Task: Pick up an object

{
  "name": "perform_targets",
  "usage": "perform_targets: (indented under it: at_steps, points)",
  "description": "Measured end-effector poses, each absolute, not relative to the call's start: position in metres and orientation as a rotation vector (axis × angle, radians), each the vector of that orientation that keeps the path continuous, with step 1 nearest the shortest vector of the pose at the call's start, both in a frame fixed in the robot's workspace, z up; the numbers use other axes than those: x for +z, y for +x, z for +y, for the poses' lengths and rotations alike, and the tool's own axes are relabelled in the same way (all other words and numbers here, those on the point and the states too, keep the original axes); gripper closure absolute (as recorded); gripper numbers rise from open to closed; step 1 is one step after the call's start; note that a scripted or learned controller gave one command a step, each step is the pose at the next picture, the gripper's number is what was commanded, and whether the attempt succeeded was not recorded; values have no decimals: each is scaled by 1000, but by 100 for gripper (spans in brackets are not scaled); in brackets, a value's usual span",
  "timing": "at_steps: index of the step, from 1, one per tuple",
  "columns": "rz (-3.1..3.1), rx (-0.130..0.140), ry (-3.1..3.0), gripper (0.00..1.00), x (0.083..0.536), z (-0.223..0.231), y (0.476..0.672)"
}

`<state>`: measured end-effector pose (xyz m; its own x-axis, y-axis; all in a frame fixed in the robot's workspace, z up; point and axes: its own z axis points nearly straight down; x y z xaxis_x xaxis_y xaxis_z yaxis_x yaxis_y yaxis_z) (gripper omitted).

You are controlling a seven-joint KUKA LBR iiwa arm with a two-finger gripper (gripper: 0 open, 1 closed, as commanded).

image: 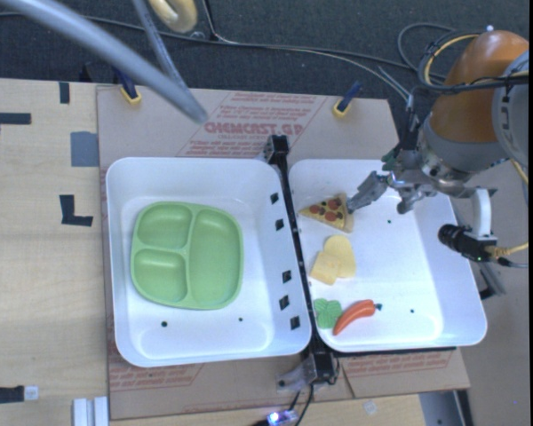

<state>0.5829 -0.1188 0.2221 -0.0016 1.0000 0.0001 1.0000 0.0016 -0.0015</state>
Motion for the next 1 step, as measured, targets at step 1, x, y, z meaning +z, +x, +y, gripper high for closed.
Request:
perform_targets:
  at_steps: [1]
  points:
    - [-2220, 6, -2218, 0, 177, -118, 577]
